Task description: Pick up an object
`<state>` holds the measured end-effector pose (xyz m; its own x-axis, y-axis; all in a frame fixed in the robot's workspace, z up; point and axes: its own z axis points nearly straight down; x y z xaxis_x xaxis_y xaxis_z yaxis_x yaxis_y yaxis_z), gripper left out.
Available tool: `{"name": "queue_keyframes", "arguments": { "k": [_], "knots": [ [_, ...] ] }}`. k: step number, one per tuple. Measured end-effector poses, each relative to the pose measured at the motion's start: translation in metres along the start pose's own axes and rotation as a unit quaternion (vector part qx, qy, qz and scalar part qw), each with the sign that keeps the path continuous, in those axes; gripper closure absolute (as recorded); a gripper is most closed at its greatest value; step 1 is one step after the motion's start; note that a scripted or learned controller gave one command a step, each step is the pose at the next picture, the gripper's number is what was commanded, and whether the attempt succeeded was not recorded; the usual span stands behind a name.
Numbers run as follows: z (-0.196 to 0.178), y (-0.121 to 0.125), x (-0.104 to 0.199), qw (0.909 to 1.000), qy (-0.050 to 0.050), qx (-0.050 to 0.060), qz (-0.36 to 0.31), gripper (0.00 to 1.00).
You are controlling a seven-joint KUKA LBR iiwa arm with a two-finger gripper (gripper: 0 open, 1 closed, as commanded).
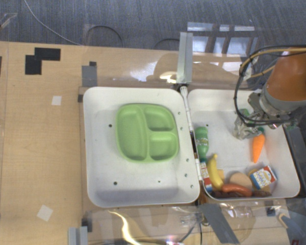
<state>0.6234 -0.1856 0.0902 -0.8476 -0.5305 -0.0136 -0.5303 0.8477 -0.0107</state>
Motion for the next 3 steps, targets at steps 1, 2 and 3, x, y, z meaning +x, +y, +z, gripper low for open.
{"name": "queue_keyframes", "arguments": {
  "k": [1, 2, 3],
  "knots": [
    [-0.002, 0.01, 0.051, 0.9985, 0.001, 0.0, -0.054, 0.0],
    [-0.004, 0.05, 0.088, 0.9999, -0.001, 0.002, -0.012, 0.0],
    [-0.004, 0.046, 0.108, 0.9998, -0.003, 0.003, 0.021, 0.0]
  ]
}}
